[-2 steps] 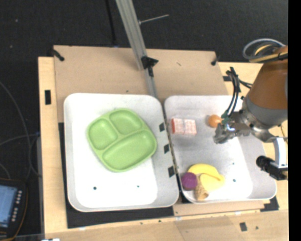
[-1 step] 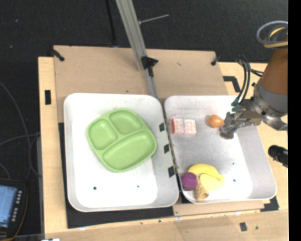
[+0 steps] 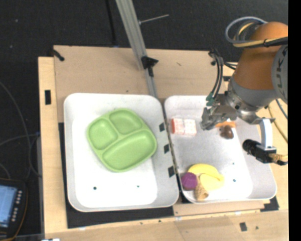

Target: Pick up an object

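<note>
Grey arm (image 3: pixel 261 59) from the right — wrist bent downward

Green divided plate (image 3: pixel 122 139), white bins (image 3: pixel 80 185), yellow banana (image 3: pixel 206 174), purple fruit (image 3: pixel 189 181), orange-banded grey arm (image 3: pixel 256 59).

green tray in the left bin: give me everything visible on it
The green tray is a light green, plastic-looking divided plate with rounded corners: two smaller compartments toward the far side, one larger toward the near side. It lies flat, right way up, turned at a slant, on the floor of the left bin. Nothing sits in it or touches it.
</note>
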`<state>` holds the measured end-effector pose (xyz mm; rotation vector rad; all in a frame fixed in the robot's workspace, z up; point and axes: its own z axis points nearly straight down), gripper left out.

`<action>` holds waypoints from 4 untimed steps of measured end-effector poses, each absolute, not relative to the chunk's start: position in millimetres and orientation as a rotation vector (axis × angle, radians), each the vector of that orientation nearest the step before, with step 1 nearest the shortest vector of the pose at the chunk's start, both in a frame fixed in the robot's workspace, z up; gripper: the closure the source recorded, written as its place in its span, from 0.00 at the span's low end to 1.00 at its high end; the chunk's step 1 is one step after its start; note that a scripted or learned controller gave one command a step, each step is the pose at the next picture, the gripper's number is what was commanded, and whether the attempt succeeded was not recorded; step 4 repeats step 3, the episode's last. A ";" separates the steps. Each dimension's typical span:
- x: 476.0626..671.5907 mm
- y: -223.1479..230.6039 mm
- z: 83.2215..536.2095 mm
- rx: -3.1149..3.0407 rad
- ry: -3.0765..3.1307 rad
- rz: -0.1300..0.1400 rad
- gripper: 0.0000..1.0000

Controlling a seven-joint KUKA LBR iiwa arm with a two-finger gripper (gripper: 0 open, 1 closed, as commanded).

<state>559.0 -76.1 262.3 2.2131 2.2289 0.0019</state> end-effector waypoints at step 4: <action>618.2 58.1 239.2 2.214 2.227 0.001 1.00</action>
